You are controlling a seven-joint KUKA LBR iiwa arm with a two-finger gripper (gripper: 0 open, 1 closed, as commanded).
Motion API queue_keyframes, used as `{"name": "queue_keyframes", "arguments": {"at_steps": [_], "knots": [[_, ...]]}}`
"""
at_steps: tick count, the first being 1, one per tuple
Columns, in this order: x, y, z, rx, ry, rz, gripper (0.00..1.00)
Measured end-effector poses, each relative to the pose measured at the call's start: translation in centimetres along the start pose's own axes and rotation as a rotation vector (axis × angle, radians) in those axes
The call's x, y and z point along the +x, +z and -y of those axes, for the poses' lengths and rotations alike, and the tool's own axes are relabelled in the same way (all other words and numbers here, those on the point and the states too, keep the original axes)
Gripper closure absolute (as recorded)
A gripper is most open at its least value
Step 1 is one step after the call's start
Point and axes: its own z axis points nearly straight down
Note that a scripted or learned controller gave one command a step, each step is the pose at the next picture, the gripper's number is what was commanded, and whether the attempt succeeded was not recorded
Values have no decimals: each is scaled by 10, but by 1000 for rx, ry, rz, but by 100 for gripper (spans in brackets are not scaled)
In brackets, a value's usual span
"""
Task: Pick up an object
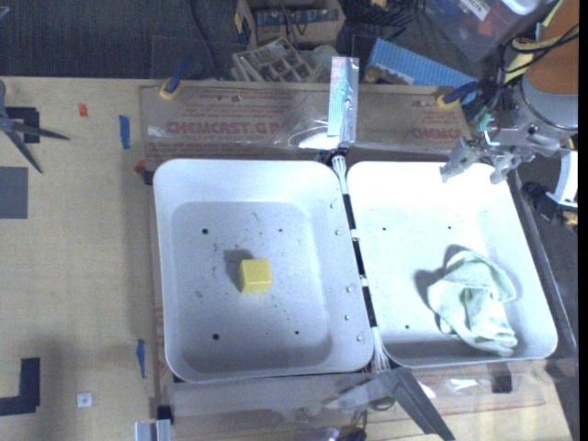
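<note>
A small yellow block [255, 275] lies near the middle of the left bin [175, 200]. A crumpled white and pale green cloth [473, 303] rests in the near right part of the right bin [395, 200]. My gripper [478, 166] hangs over the far right corner of the right bin, well behind the cloth and far from the block. Its fingers are spread open with nothing between them.
A clear plastic sheet with red lettering [239, 122] lies behind the bins, with a shiny upright strip [343, 99] at the seam. Cables and boxes crowd the floor beyond. Wooden bench top [73, 246] extends to the left.
</note>
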Motion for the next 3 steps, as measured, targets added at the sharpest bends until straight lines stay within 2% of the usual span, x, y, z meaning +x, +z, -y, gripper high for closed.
{"name": "queue_keyframes", "arguments": {"at_steps": [1,2,3], "knots": [[51,121,9,0,83,1,0],[49,115,9,4,87,0,100],[74,59,-24,-1,551,2,100]]}}
